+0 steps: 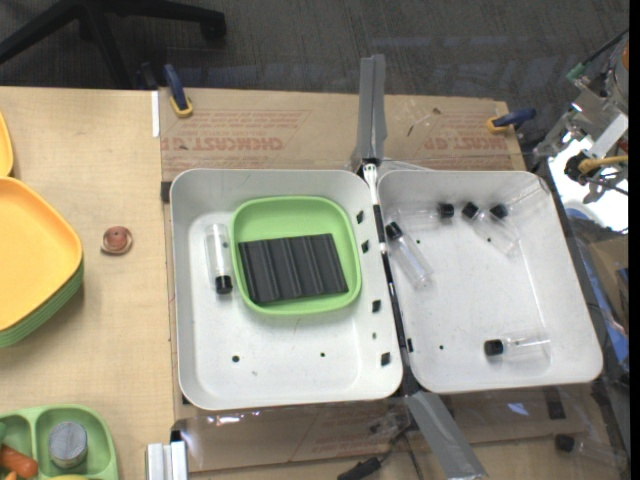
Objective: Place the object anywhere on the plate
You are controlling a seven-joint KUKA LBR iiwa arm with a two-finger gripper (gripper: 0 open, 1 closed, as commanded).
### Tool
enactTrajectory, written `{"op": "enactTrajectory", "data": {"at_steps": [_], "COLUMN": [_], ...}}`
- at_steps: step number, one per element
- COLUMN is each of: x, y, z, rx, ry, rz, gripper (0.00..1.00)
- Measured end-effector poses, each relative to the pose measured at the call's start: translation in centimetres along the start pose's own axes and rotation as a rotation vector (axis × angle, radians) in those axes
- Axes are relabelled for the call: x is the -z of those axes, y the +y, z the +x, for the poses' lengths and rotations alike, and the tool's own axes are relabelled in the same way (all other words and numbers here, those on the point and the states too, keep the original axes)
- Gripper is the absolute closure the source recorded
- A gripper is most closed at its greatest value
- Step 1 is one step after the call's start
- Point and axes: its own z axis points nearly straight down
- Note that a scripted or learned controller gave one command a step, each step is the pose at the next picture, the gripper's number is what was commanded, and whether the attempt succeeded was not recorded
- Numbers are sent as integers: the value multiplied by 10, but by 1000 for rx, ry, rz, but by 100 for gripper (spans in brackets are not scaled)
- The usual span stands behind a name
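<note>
White and metal hardware (pixel 592 158) with a yellow cable sits at the right edge, too cut off to identify, and how far the claw is open, or whether it has hold of anything, cannot be told. Nearest that edge is the right shallow white bin (pixel 575 298), which holds several clear plastic tubes with black caps: a cluster of three (pixel 470 211) near its far wall, one long tube (pixel 410 260) lying at a slant close to its left wall, and one tube (pixel 520 346) lying near its front right corner. A grey metal bar (pixel 372 108) runs up from the seam between the bins. The left shallow white bin (pixel 200 368) touches the right one along that seam. In its far half rests a light green square plate with rounded corners (pixel 296 213), and on the plate lies a dark grey ribbed rectangular slab (pixel 297 269). Just beside the plate's left rim, on the bin floor, lies another clear tube with a black cap (pixel 218 256), cap toward the front. Both bins stand on a brown cardboard sheet (pixel 260 133), held by two blue and yellow clamps (pixel 178 95) at its far corners. On the tan wooden counter (pixel 110 158) to the left sit a small reddish round disc (pixel 117 239), a stack of orange plates (pixel 30 258), and a green compartment tray (pixel 50 430) at the front corner.
</note>
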Motion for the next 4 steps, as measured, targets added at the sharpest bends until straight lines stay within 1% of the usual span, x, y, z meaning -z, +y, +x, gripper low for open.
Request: {"op": "enactTrajectory", "data": {"at_steps": [1,2,3,4], "x": [-5,-11,-11,-18], "y": [8,-1,15,10], "z": [-1,4,-1,-7], "rx": [-51,-96,-150,-200], "ry": [1,0,2,0], "rz": [-2,0,-2,1], "gripper": [0,0,0,0]}}
